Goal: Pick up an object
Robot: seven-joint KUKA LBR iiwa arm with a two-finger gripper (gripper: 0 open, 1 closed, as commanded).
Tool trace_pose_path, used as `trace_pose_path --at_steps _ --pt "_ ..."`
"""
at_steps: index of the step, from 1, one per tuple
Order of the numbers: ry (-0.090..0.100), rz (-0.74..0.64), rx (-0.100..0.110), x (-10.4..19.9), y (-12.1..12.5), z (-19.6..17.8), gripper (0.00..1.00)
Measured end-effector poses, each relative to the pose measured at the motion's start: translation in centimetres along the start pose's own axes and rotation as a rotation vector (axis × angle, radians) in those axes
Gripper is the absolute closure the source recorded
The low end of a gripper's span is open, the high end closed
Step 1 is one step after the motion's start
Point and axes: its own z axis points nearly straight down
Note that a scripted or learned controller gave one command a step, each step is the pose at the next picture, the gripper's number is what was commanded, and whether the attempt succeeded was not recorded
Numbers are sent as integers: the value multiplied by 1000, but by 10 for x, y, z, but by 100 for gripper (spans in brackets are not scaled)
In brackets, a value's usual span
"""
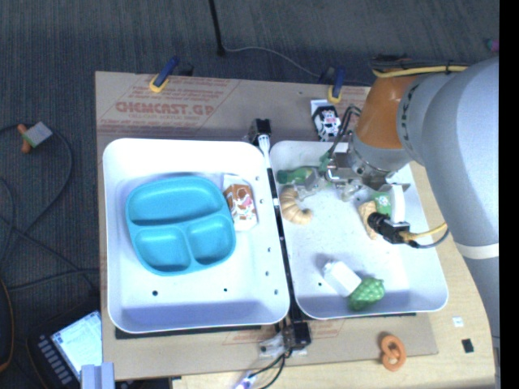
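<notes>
We see the pincer (345,178) low in the right bin's (422,290) far part, beside a green toy (297,174) and a croissant (293,207). We judge this the reaching step. Whether it is spread or pinching, we cannot tell. Next it must close squarely on one thing.

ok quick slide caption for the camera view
KUKA arm's claw low over the right bin near a green toy; blue divided tray in the left bin.
</notes>
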Motion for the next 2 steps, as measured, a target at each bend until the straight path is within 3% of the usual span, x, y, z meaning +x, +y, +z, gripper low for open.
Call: trace_pose_path --at_steps 1,2 --pt "-1 -1 1 0 0 -10 100" --pt "-1 -1 -2 22 42 -88 100"
